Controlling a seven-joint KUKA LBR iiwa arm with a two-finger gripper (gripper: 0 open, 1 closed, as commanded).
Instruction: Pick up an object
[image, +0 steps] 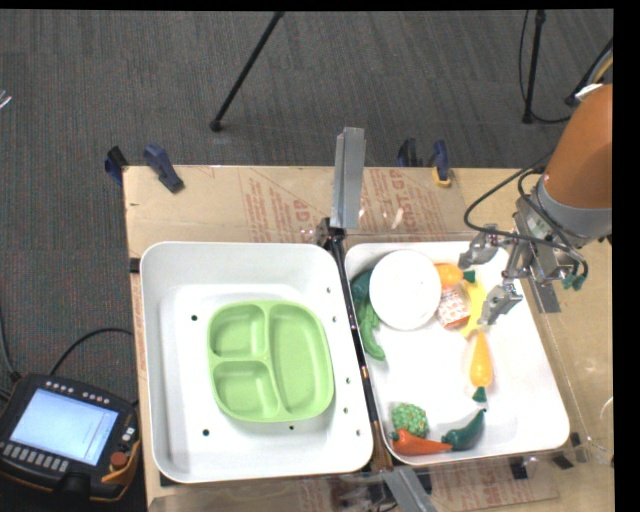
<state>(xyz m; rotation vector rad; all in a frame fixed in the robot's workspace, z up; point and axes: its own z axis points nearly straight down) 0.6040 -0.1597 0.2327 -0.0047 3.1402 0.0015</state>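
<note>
- Two white bins share the bench (250, 205); the left bin (165, 290) holds a green divided plate (270, 360).
- Tool (497, 305) hangs with nothing in it over the right bin's (530, 400) two o'clock area, fingers parted narrowly.
- Yellow pepper (481, 362) lies just below, at six o'clock.

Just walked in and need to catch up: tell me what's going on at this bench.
A grey KUKA arm reaches in over the right bin, its gripper hovering above toy food near a white plate and a yellow vegetable. Nothing shows between its fingers. The left bin holds a green divided tray.
</note>
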